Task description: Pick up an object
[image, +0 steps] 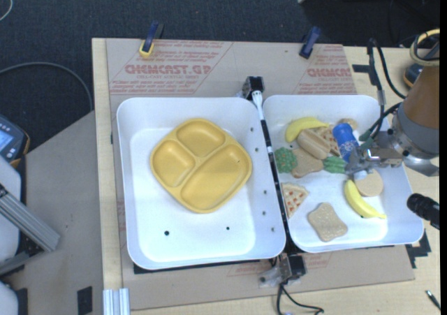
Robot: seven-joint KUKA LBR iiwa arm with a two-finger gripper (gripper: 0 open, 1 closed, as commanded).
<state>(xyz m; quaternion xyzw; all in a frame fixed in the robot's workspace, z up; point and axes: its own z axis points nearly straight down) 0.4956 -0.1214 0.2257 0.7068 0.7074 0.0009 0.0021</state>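
Note:
The right bin (pixel 391 237) holds several toy foods. At its top lie a yellow banana (pixel 302 127), a tan bun (pixel 316 142) and a blue can (pixel 343 138). Lower down are a green broccoli (pixel 285 160), a brown cookie (pixel 306 164), a green piece (pixel 334 164), a waffle wedge (pixel 293 198), a toast slice (pixel 327 222), a second banana (pixel 363 202) and a round tan biscuit (pixel 370 184). My gripper (pixel 361 163) hangs low over the bin's right half, just below the blue can and just above the round biscuit, with the green piece at its left.
The left bin (pixel 140 237) carries a yellow divided plate (pixel 201 164). A black divider strip (pixel 267 160) runs between the bins. Blue clamps (pixel 309 42) and a yellow clamp (pixel 148 42) sit on the board's far edge. Cables (pixel 377 83) trail by the arm at right.

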